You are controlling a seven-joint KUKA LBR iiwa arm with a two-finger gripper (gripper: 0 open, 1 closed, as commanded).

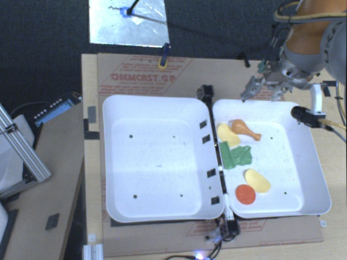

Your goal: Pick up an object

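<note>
- A bench point(65, 161) topped with a printed cardboard sheet point(146, 75) is seen from above; two shallow white bins lie on it side by side, and dark carpet lies beyond.
- The left bin point(157, 156) is seen with bare white floor.
- In the right bin point(303, 161), toy foods are grouped toward its left half: a drumstick point(245, 128) near the far side, a pale yellow piece point(228, 136) just beside it, a green piece point(236, 156) below that, then a yellow piece point(257, 180) touching a red disc point(245, 194).
- The gripper point(262, 89) is held above the far rim of the right bin, apart from all the pieces; nothing is seen between its fingers, and whether they are spread or closed cannot be told.
</note>
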